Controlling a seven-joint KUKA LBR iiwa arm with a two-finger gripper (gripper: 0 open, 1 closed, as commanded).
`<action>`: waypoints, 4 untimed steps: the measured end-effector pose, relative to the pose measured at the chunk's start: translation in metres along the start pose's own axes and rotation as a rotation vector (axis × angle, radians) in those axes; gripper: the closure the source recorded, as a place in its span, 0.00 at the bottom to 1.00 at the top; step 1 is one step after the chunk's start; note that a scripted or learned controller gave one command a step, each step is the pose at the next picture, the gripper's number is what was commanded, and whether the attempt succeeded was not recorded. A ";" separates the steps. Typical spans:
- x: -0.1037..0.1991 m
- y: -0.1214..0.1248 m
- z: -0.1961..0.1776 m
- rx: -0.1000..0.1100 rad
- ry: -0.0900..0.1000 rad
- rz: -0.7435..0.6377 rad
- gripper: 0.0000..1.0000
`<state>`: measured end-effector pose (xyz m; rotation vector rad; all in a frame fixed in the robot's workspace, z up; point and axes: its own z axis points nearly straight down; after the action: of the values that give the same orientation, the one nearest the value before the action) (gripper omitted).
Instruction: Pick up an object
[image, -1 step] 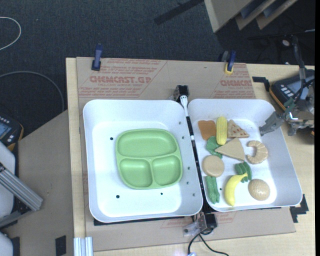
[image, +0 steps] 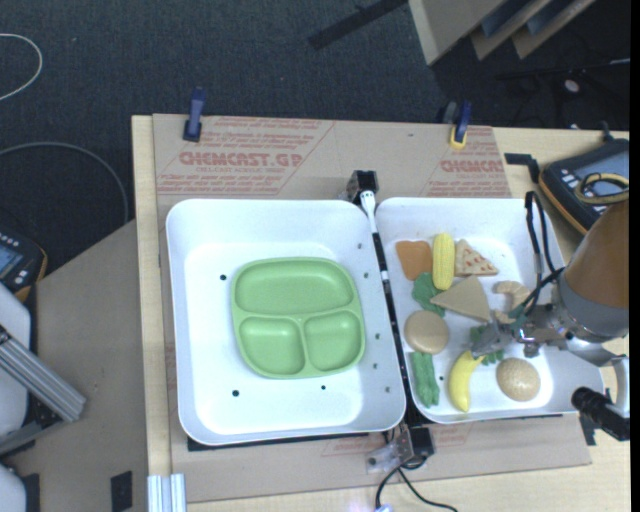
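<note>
While the gripper (image: 497, 338) sits low in the right bin (image: 560, 400) at roughly four o'clock, among the toy food beside the banana (image: 461, 381), its finger state cannot be told and nothing appears lifted, so pickup remains outstanding.

At the right edge of the frame, the arm (image: 603, 285) appears as a rounded orange-brown band above a smooth grey wrist section. A thin black cable (image: 537, 245) loops beside it. The gripper (image: 500, 338) at its tip is dark metal, small and angular.
</note>
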<state>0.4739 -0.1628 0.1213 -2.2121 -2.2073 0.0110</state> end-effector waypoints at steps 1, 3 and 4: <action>0.036 0.069 0.036 -0.023 -0.009 -0.008 0.00; 0.121 0.006 -0.069 -0.028 -0.005 -0.012 0.00; 0.188 0.004 -0.062 -0.016 -0.004 -0.010 0.00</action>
<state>0.4790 0.0243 0.1843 -2.2108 -2.2288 -0.0030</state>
